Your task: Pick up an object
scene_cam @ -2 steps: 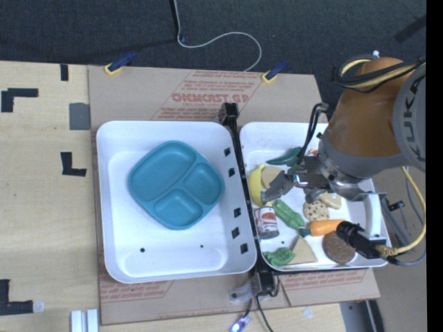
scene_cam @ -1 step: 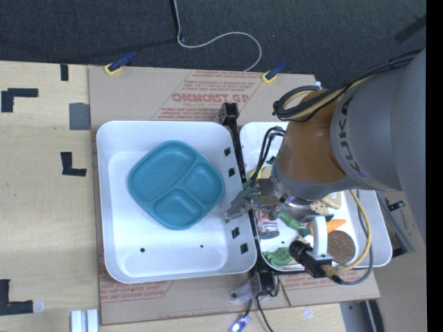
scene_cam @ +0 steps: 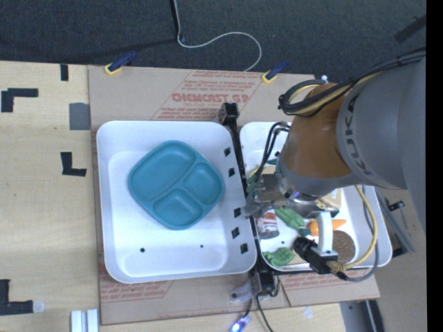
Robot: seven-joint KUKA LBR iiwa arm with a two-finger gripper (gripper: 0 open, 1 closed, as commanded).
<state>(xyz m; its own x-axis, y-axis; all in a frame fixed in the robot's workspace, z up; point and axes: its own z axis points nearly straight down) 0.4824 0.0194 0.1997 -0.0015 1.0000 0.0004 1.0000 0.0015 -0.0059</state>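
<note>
Across the right half of the view, the grey arm (scene_cam: 387, 123) is seen reaching in, its orange band (scene_cam: 315, 140) sitting above the wrist and hiding much of the right bin (scene_cam: 257, 137). Beneath everything, a brown cardboard sheet (scene_cam: 208, 95) with red print is spread over the bench, and the two white bins are set on it side by side, their inner walls touching along a line of black clips. The left bin (scene_cam: 118, 185) is occupied by a blue divided plate (scene_cam: 176, 183) with three compartments, which is laid flat and turned at a slant near the bin's middle.

The gripper (scene_cam: 266, 203) is lowered into the right bin just beside the shared wall, above a cluster of small things. Whether anything is held, or how the gripper is set, cannot be told (the wrist and cables cover it). Directly below it a small red-and-white packet (scene_cam: 268, 225) is seen, and a green item (scene_cam: 291, 218) lies just beside that. A second green piece (scene_cam: 280, 256) rests near the bin's lower rim, an orange piece (scene_cam: 325, 225) lies further right, and a brown round object (scene_cam: 342, 243) is placed next to it. A white cable (scene_cam: 221, 40) is looped over the dark floor above the bench.
</note>
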